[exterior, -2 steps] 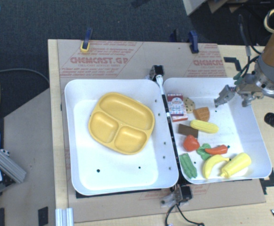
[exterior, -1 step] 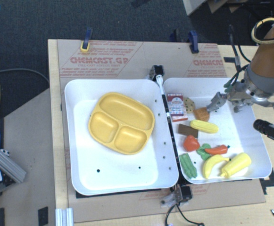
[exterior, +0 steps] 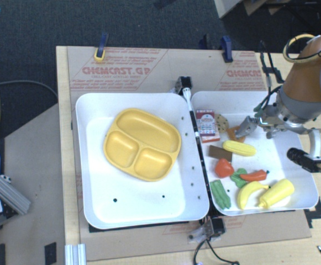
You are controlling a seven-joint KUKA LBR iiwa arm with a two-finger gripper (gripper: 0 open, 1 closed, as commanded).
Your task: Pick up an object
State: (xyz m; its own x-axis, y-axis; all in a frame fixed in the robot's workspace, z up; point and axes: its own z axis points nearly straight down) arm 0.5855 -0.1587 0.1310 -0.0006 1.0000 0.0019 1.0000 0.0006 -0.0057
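The gripper (exterior: 247, 127) hangs low in the right-hand shallow white bin (exterior: 309, 195), its opening impossible to judge. A yellow plastic corn cob (exterior: 238, 148) lies just below it toward the camera, long axis across the bin, beside a small brown block (exterior: 220, 153).

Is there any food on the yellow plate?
No, it is empty. The yellow plate lies flat in the left bin, and all three of its compartments show bare yellow plastic.
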